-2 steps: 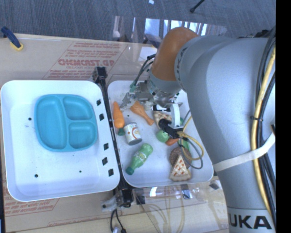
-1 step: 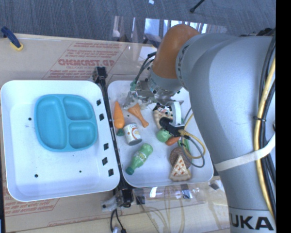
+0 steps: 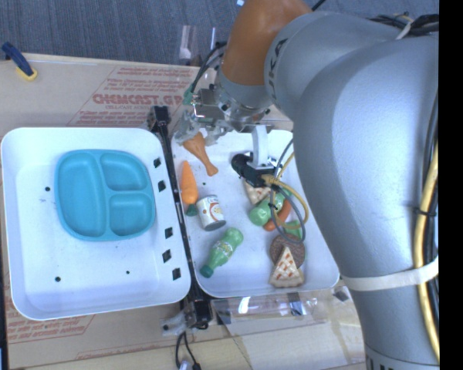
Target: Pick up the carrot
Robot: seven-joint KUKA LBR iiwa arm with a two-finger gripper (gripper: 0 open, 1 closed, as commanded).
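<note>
The carrot (image 3: 188,182) is orange with a green stub at its near end. It lies lengthwise along the left wall of the right bin (image 3: 247,287). My gripper (image 3: 202,125) hangs over the far left corner of that bin, a little beyond the carrot. Just below the gripper is an orange-brown drumstick (image 3: 200,154), its upper end close to the gripper. The drumstick sits between the gripper and the carrot's far tip. I see nothing of the carrot inside the gripper.
The right bin also holds a small can (image 3: 211,212), a green bottle (image 3: 221,250), a green pepper (image 3: 260,213), a brown cookie (image 3: 282,247) and a waffle wedge (image 3: 286,268). A blue divided plate (image 3: 104,193) lies in the left bin (image 3: 31,284).
</note>
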